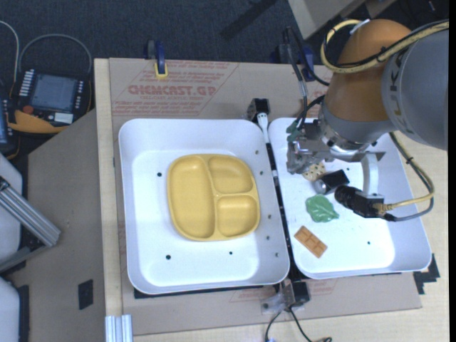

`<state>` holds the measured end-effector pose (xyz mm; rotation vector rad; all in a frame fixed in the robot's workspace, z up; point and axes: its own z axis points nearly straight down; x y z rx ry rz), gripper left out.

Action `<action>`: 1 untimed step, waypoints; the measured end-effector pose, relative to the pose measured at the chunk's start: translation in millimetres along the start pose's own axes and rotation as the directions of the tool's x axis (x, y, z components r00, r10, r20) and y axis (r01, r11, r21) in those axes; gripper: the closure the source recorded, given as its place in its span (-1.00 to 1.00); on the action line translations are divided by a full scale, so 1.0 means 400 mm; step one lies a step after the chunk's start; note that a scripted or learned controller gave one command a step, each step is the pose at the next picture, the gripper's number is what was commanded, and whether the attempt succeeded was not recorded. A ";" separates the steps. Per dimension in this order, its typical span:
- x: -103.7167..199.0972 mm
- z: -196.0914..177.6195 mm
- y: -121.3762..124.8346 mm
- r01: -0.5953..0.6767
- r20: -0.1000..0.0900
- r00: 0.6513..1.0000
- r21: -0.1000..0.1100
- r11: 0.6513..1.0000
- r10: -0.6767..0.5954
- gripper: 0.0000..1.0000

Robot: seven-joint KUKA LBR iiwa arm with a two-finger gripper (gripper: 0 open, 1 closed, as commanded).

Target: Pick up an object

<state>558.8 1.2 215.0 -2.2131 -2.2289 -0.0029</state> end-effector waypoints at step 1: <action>0.114 -0.022 0.010 -0.003 0.001 1.000 0.000 1.000 0.003 1.00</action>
